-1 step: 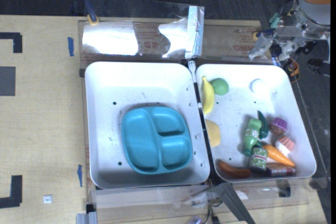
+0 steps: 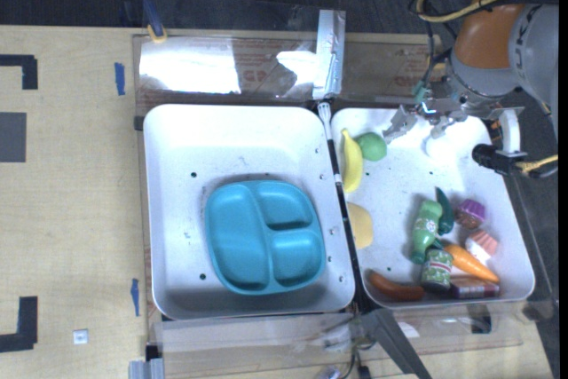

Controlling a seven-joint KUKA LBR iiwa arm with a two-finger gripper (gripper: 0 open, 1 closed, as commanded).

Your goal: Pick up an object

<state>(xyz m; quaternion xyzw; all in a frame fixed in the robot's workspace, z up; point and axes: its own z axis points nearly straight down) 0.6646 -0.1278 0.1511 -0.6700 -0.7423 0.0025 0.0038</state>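
on the pale wooden bench (image 2: 62, 217), two white bins (image 2: 169, 191) side by side

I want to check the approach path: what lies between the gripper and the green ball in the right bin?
In the camera view, nothing: bare white bin floor separates the gripper from the green ball, which touches the banana.

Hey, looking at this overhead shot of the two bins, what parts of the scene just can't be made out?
- Gripper: small and glary over the right bin; open or shut is unclear.
- Toy pile: pieces overlap, so the lower ones are partly hidden.
- Brown item at the front wall: too dark to identify.
- Arm: cut off by the top and right edges.
- Yellow piece: partly hidden by the divider between the bins.
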